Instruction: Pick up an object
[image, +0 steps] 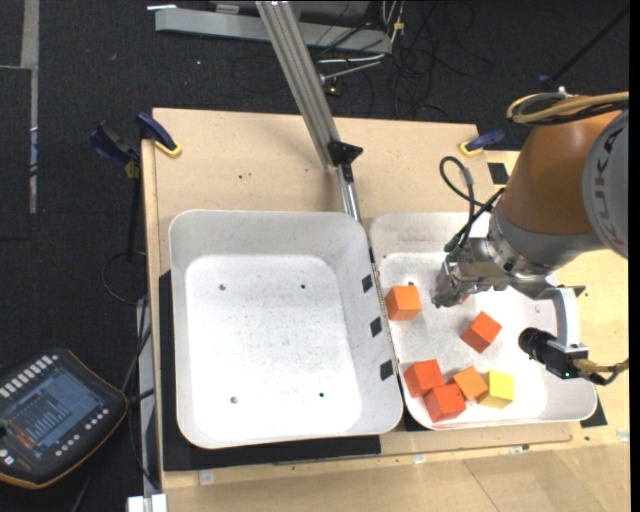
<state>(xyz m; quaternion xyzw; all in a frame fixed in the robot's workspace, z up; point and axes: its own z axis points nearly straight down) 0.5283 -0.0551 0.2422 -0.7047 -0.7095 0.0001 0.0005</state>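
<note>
The pick has not yet been made, judging from how everything lies. All the candidate blocks sit loose on the floor of the right bin, and none is lifted or caught by the arm.

The claw hangs low over the far-left part of that bin, just to the right of an orange cube. Whether it touches the cube cannot be told from this slanted view, and the wrist hardware hides the tips, so how far apart they stand cannot be told either. Nothing can be seen held in it.

The other blocks lie nearer the viewer. A second orange cube, turned on a diagonal, sits alone to the right of the claw. Along the near edge of the bin a cluster huddles together: two red-orange cubes, an orange block and a yellow cube, touching or almost touching one another.

The left bin holds no blocks, only scattered dark specks.

What is left is essentially the whole task: settling on one block, most plausibly the orange cube beside the claw, closing on it and raising it off the bin floor. That cube stands well apart from the others, which should make it an easier target than the crowded cluster.
</note>
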